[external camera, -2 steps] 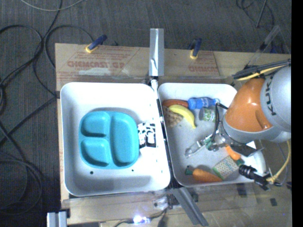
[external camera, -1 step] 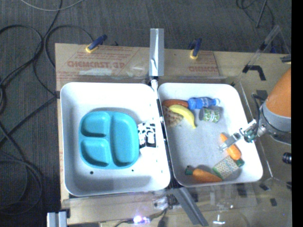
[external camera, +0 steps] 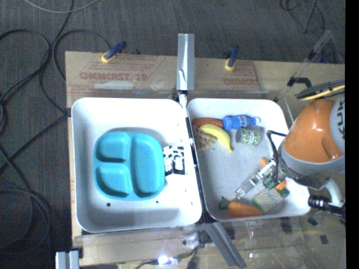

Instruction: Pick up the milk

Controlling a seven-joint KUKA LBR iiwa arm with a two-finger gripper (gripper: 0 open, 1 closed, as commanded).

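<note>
Milk carton, small, white with black cow patches, lying in left bin between blue divided plate and that bin's right wall. Claw low in right bin, near carrot, well apart from the milk; apart or together, impossible to tell.

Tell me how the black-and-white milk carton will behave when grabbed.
The small black-and-white milk carton looks boxy, so it probably won't roll. Squeezed between the blue divided plastic plate and the white bin's wall, it may snag or tip when lifted.
</note>
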